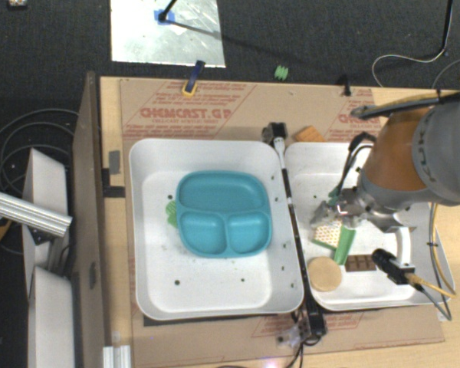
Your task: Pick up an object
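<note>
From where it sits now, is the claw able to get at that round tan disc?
Probably yes: the claw hangs just above the tan disc in the right bin; nothing covers the disc.

The grey arm [445,148] reaches in from the right, its orange band [395,156] just above the wrist. It bends downward and leftward, ending in the hand [339,211], which hangs low at the left part of the right side. The hand's parts blur together.
</note>
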{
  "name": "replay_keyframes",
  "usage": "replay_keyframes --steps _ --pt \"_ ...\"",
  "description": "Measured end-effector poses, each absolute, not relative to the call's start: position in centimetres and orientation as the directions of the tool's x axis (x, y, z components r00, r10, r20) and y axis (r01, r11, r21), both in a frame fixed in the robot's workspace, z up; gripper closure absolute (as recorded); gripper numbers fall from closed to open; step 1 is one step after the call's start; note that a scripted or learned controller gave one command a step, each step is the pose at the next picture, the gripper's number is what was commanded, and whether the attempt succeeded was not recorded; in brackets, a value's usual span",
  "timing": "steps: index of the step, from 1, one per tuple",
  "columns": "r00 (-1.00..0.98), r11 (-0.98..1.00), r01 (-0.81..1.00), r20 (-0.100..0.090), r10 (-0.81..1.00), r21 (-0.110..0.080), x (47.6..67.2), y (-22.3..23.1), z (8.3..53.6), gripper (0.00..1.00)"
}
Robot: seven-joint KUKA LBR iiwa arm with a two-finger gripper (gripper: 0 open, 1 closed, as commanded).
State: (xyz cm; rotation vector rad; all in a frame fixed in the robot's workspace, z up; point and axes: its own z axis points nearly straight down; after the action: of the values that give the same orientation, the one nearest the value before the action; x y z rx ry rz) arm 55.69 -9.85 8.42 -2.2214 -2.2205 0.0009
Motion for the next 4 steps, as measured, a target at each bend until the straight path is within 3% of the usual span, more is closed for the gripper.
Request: replay_keyframes --steps 1,2,3,4 --pt "0.002 -0.002 1.000 0.000 1.000 -0.003 52.4 -11.9 8.4 0.00" --pt "0.000 0.000 1.000 0.001 1.000 -0.001 48.6 -9.4 8.4 0.00" --pt "0.003 -0.003 1.000 -0.003 1.000 0.002 48.6 -14.7 8.5 0.00" --pt "-0.005 0.005 1.000 -0.004 1.000 0.008 54.8 -17.6 8.5 0.00"
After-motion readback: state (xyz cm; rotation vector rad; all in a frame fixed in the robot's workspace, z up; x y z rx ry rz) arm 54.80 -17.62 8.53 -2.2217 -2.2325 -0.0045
